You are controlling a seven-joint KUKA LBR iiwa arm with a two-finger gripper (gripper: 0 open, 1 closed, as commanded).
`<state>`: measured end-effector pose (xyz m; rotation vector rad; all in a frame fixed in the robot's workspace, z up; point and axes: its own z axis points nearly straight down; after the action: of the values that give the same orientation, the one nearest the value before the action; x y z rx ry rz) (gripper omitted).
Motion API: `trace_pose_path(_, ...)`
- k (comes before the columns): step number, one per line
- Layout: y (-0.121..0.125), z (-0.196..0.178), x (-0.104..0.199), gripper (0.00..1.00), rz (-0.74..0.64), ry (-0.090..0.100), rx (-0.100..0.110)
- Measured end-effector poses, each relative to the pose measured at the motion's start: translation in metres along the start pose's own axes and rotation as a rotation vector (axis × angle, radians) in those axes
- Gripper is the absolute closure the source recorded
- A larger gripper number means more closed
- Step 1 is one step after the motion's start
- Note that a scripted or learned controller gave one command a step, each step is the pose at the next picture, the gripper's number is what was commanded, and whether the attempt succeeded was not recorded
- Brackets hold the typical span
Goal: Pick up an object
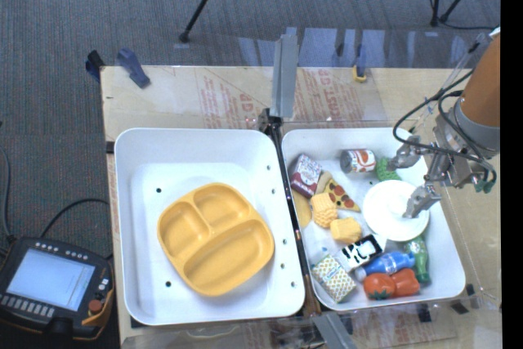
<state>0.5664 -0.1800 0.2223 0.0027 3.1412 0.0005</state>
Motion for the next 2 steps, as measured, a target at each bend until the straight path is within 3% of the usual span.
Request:
trace_pose_path(1, 0.083, 0.108, -0.01, 0.0, -0.207, -0.002, -0.002)
trace_pose_path(2, 0.089, 0.126, -0.036, 0.0, -0.067, -0.013, 0.0)
